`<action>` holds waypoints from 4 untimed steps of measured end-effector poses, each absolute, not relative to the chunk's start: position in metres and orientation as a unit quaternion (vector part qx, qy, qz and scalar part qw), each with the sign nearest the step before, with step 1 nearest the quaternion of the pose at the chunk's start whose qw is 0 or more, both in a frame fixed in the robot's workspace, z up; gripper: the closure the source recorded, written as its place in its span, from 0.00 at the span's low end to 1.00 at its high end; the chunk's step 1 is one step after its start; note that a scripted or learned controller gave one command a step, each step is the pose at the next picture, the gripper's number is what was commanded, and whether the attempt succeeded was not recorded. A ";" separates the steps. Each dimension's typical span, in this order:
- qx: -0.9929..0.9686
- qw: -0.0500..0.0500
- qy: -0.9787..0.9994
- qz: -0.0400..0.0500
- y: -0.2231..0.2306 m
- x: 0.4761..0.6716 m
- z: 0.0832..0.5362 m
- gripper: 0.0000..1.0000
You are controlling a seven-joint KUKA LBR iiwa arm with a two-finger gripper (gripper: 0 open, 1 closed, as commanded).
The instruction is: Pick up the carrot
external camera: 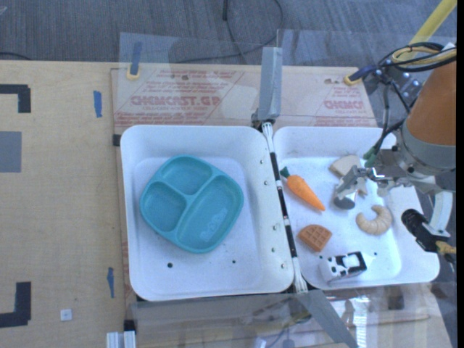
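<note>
The orange carrot (304, 192) with a green top lies in the right bin (312, 145), near its left wall, pointing down and to the right. My gripper (348, 191) hangs low over the middle of that bin, a short way to the right of the carrot's tip and apart from it. Nothing shows as held. The grey arm with its orange band reaches in from the right edge.
Around the gripper lie a beige bread piece (342, 166), a pale croissant-like piece (374, 220), a brown waffle (315, 236) and a black-and-white toy (344, 264). The left bin (138, 151) holds a teal divided plate (191, 203). A ridge separates the bins.
</note>
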State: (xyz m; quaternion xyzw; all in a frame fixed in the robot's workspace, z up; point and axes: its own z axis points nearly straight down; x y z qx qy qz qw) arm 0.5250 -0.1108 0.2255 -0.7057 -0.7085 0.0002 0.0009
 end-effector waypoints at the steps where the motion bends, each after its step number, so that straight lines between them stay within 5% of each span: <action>1: -0.693 -0.010 -0.721 -0.008 -0.098 0.583 0.116 0.00; 3: -0.593 -0.020 -0.805 -0.010 -0.105 0.592 0.106 0.00; 4: -0.494 -0.004 -0.869 -0.002 -0.106 0.564 0.089 0.00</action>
